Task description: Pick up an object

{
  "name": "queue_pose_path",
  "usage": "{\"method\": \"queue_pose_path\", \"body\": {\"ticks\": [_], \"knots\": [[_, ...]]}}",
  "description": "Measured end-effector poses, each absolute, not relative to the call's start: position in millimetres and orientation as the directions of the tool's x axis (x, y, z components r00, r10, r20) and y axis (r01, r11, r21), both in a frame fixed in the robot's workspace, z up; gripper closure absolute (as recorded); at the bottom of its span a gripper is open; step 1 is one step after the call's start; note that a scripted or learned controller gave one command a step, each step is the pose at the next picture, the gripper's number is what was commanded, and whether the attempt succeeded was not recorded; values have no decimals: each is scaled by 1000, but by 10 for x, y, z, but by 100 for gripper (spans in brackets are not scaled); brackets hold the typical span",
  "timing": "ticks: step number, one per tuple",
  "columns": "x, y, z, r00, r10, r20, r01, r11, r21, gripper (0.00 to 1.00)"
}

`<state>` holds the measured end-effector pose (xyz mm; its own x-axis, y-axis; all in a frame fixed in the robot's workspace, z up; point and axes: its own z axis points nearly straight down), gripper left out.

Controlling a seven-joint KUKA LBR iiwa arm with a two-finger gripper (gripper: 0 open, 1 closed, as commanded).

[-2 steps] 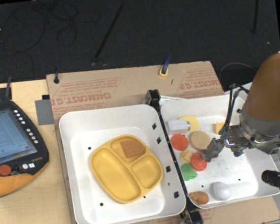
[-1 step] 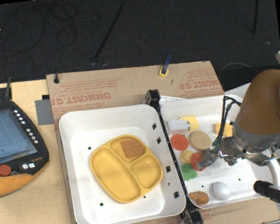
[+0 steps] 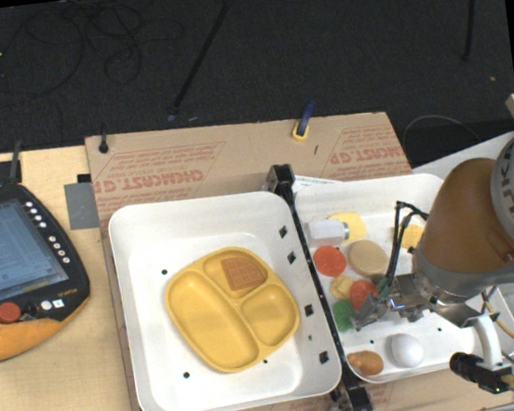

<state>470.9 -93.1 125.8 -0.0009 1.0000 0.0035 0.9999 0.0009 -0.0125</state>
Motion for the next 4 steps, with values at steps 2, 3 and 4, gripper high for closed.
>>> {"method": "queue_pose_path", "body": {"ticks": [2,3,4], "knots": [[4700,-944,934,9,1000,2,1000,-9,-10,100],[4691,-907,1339,-1,1000,1,1000,1,-3,100],[4650,-922,1934,-1,1000,0,1000,1,-1,100]]}}
